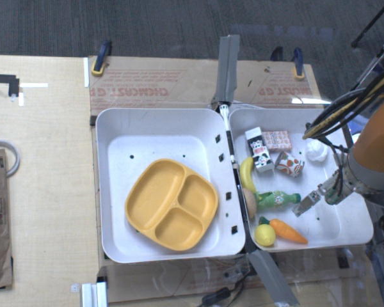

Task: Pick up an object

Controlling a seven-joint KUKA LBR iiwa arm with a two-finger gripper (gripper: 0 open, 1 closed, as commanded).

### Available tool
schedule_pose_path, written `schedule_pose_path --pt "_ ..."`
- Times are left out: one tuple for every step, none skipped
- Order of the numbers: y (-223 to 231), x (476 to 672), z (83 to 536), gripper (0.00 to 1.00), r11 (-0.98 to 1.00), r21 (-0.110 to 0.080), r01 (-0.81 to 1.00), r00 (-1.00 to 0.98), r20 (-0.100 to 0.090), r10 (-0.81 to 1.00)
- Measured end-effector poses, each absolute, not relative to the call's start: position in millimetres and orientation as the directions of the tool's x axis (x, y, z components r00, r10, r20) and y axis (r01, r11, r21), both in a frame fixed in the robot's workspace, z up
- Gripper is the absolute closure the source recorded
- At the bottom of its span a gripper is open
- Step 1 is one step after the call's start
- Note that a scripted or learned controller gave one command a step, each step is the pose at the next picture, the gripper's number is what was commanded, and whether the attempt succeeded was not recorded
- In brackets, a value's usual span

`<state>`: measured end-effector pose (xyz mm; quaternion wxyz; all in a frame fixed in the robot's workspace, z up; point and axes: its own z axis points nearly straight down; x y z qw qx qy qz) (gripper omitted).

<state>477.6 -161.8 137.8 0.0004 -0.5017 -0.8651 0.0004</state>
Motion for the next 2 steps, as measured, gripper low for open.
schedule_pose_path --pt "-86 477.9 191 0.0 0.635 0.0 0.772 -0.635 -0.001 0.772" --pt "-78 524.1 250 0.0 0.711 0.0 0.703 -0.711 -0.001 0.703"
